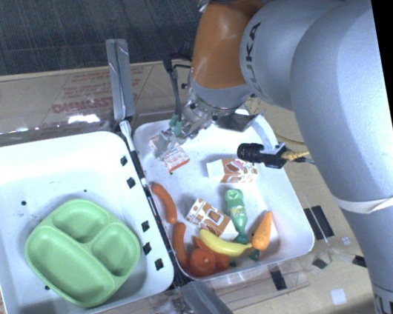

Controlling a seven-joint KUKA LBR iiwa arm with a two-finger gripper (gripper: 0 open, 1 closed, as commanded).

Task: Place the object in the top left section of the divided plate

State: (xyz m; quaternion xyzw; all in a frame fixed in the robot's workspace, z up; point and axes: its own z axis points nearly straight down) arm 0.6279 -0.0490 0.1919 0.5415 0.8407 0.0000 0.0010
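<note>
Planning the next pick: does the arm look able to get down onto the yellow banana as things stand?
Probably yes. The yellow plastic banana lies on top of the pile at the right white bin's near end, nothing covering it, though a red tomato and orange carrot crowd its sides.

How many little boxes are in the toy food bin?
3: one box near the gripper, one box mid-bin, one box beside the banana. More might hide under the arm.
</note>
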